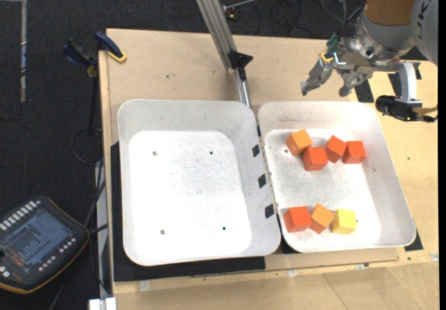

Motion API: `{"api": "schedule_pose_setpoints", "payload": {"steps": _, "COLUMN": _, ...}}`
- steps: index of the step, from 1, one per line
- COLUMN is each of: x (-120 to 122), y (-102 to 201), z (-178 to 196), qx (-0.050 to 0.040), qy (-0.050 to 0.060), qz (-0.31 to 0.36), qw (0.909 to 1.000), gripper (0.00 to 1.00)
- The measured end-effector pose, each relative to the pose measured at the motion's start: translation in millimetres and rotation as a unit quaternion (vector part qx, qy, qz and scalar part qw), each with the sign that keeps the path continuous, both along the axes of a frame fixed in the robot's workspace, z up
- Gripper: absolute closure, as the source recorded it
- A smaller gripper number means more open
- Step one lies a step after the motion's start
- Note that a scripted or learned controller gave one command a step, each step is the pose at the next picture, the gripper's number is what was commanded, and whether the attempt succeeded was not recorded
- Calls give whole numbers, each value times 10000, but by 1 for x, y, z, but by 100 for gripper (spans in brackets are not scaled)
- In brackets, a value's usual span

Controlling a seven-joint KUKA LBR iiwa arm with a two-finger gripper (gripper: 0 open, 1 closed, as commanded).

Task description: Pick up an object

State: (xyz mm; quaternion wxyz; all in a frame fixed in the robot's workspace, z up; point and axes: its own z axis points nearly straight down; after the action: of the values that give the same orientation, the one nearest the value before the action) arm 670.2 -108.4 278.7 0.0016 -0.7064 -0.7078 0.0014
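With nothing yet picked up, the gripper (333, 83) hangs spread and bare above the right bin's (394, 183) far rim, its seven blocks (315, 158) untouched.

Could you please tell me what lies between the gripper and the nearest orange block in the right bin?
In the camera view, only the right bin's far rim and bare white floor separate the gripper from the nearest orange block.

Two shallow white plastic bins: the left bin (139, 127) and right bin (390, 190) look smooth with a faint sheen, their floors finely speckled. Matt orange blocks (315, 157) and one matt yellow block (344, 221) show flat, unglossy faces. The pale wooden bench top (174, 58) is matt. A slanted grey metal rail (209, 9) shows a dull brushed finish.
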Motion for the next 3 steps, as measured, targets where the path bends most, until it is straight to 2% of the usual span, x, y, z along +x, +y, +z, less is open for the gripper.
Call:
{"api": "schedule_pose_setpoints", "payload": {"steps": 1, "x": 1, "y": 0, "z": 3, "qx": -7, "qy": -20, "qz": 6, "qw": 10000, "gripper": 0}}
{"api": "schedule_pose_setpoints", "payload": {"steps": 3, "x": -5, "y": -8, "z": -100, "qx": -3, "qy": 1, "qz": -12, "qw": 10000, "gripper": 0}}
